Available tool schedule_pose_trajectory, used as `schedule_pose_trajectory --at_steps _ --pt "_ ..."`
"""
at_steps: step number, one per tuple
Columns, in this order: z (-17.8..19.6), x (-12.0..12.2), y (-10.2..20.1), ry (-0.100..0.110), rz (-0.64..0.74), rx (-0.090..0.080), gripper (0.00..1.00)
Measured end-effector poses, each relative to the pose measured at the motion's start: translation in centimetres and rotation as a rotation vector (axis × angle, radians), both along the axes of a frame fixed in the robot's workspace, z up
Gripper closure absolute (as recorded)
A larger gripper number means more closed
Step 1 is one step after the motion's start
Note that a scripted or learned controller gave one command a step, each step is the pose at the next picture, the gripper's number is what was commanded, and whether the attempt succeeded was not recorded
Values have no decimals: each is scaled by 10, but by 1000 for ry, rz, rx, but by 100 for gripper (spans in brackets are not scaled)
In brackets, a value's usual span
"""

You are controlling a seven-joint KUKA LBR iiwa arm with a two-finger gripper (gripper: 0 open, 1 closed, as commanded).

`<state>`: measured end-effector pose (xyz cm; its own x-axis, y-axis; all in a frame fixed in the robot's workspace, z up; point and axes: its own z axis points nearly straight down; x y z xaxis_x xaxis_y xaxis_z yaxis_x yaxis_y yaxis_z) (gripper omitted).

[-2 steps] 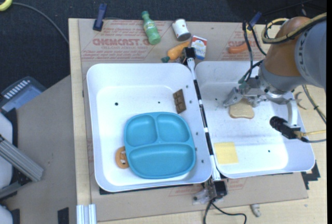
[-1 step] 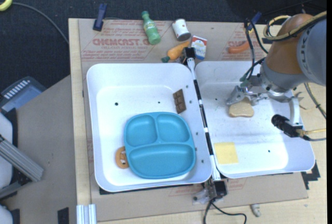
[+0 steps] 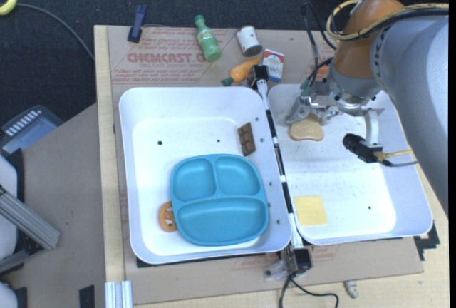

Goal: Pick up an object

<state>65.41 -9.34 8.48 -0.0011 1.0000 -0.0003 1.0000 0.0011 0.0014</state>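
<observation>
I see tan flat piece (image 3: 306, 130), bread-like, lying flat in right bin (image 3: 342, 185), far-left part. Yellow square slice (image 3: 311, 210) flat, same bin, near front-left corner. Both rest on bin floor, well apart from each other.

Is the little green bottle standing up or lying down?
Lying down. The green bottle rests on its side on the cardboard sheet behind the white bins, its cap pointing away from them.

Bench (image 3: 178, 60): left bin (image 3: 187, 132), right bin (image 3: 356, 189), green bottle (image 3: 207, 38) and can (image 3: 249, 40) behind.
</observation>
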Motion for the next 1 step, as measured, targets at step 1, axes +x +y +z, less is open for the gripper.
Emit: schedule_pose_trajectory --at_steps 1 --pt "100 -85 53 2 0 1 100"
